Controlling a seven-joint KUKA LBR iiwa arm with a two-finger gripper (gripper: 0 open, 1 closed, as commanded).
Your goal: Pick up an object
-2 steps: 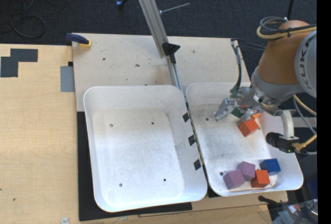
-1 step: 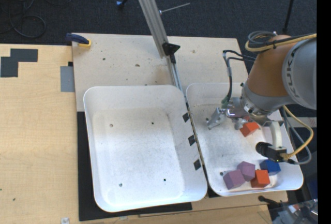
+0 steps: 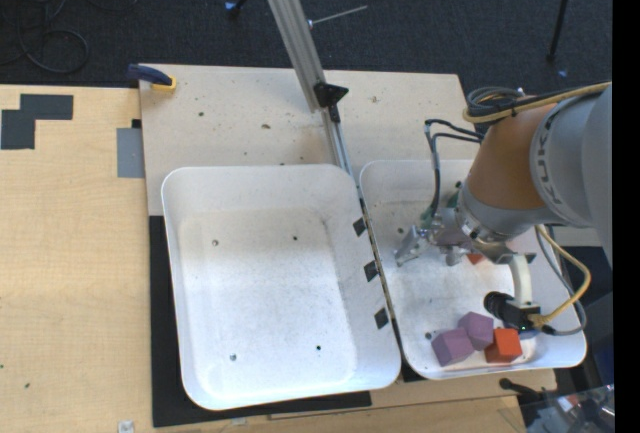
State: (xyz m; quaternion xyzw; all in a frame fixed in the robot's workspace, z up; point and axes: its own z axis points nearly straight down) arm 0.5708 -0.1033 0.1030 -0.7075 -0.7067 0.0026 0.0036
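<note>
1. Eyes on the targets first: two purple blocks (image 3: pixel 464 338) sit touching each other in the near right corner of the right bin (image 3: pixel 400 183), with an orange block (image 3: pixel 504 345) snug against them on the right. All three lie flat on the bin floor, none of them lifted.

2. They look like small, chunky, matte solids. Judging by shape alone, they should be easy enough to pinch, though the tight cluster against the bin wall could crowd the approach.

3. A sliver of something red-orange (image 3: pixel 474 259) peeks out just under the wrist; too little shows to say what it is.

4. Now the pincer (image 3: pixel 412 243): low over the middle of the right bin, pointing toward the divider side, well apart from the block cluster. How wide it stands, I cannot tell, and nothing is visibly held.

5. Progress call: no pick made yet. Reaching an object, closing on it and lifting all appear to remain.

6. The left bin (image 3: pixel 180 211) sits alongside on the table (image 3: pixel 240 116).
</note>
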